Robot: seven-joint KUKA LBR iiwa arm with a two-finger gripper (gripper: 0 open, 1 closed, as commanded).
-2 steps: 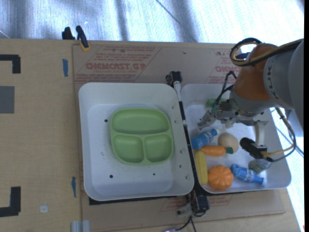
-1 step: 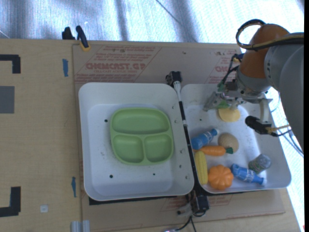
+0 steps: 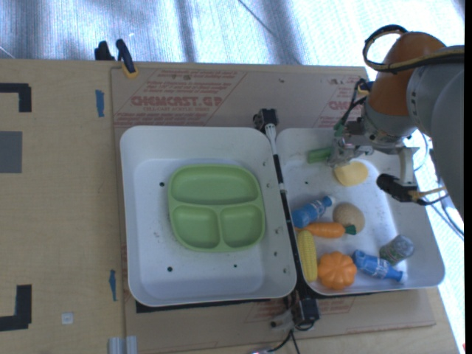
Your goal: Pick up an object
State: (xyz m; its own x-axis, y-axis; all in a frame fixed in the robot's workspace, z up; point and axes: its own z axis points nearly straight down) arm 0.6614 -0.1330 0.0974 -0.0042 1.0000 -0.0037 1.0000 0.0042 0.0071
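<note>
Jaws (image 3: 345, 155): low in the right bin's far end, right at the yellow piece; can't tell if spread, pressed together or pinching anything, the wrist hides the tips.
Arm (image 3: 435, 87): reaches in from the right, orange band above the wrist, cable looped over the top.
Right bin (image 3: 428, 271): white, shallow, holds all the loose items.
Yellow piece (image 3: 351, 173): pale yellow, rounded, lying just under the jaws, touching or nearly so; contact unclear.
Green piece (image 3: 319, 154): small green bar just left of the jaws, near the bin's far wall.
Bottle (image 3: 311, 211): blue with a white band, lying tilted near the divider.
Carrot (image 3: 328, 230): orange, on its side, between the bottle and the pumpkin.
Potato (image 3: 349, 216): tan, round, just right of the carrot's top side.
Corn (image 3: 307, 254): yellow cob, lengthwise along the divider.
Pumpkin (image 3: 337, 269): orange, near edge of the bin, beside the corn.
Blue item (image 3: 377, 265): second blue piece, lying right of the pumpkin.
Grey item (image 3: 397, 249): grey lump at the right side, just above the blue item.
Left bin (image 3: 140, 198): white, holds a green tray.
Tray (image 3: 216, 206): three compartments, flat in the middle of the left bin.
Worktop (image 3: 59, 220): brown board, both bins side by side on it.
</note>
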